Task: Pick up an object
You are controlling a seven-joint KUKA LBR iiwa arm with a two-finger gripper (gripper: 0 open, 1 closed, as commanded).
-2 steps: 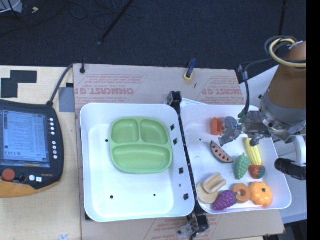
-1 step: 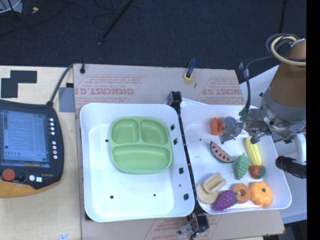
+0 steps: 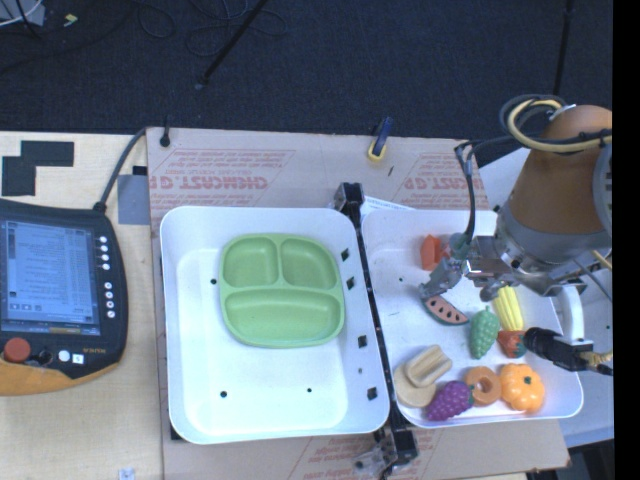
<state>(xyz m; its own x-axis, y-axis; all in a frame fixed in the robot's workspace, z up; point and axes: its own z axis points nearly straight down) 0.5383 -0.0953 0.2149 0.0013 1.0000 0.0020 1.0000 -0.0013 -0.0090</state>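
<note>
Toy foods sit in right bin [image 3: 400,238]: watermelon slice [image 3: 446,311], corn [image 3: 509,308], green strawberry-ish piece [image 3: 484,333], bread [image 3: 425,367], grapes [image 3: 450,400], donut [image 3: 482,384], pumpkin [image 3: 522,387], orange piece [image 3: 431,251]. Gripper [image 3: 455,273] is low over bin, just above watermelon; fingers look spread w/ nothing between them. Left bin [image 3: 190,368] holds green divided plate [image 3: 281,290]. Pendant [image 3: 55,293] at far left.

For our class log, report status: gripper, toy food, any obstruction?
Gripper low in right bin, over watermelon slice. Nothing seen between fingers. Corn and orange piece crowd close.
</note>
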